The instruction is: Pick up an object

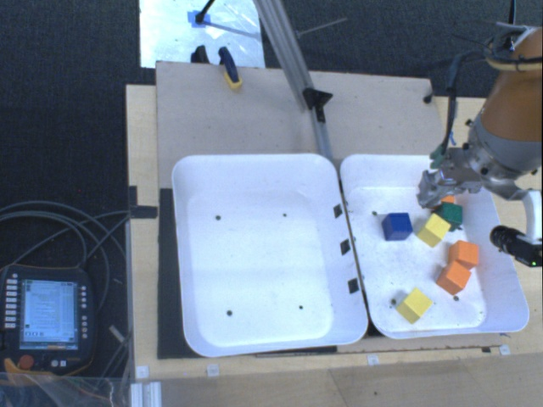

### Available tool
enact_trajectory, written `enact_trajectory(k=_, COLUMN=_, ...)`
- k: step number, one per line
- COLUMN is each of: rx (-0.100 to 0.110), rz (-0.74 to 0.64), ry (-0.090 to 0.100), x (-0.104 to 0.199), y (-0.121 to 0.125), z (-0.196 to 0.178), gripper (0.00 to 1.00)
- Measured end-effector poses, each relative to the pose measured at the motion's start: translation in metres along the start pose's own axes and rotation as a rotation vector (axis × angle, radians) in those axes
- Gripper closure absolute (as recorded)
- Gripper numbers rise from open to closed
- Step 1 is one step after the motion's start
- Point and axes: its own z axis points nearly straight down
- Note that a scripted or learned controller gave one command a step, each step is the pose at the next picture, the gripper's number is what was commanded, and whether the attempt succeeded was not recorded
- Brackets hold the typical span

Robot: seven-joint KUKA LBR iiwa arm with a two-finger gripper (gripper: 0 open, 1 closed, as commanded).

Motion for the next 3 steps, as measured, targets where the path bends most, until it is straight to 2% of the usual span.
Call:
enact_trajectory(k=2, rx=0.002, rz=0.000, ry=0.000, x=0.093, y=0.036, z=0.008, gripper=1.00)
enact_trajectory(k=3, rx=0.004, rz=0.000, ry=0.001, x=0.139, y=0.041, z=0.018, gripper=1.00)
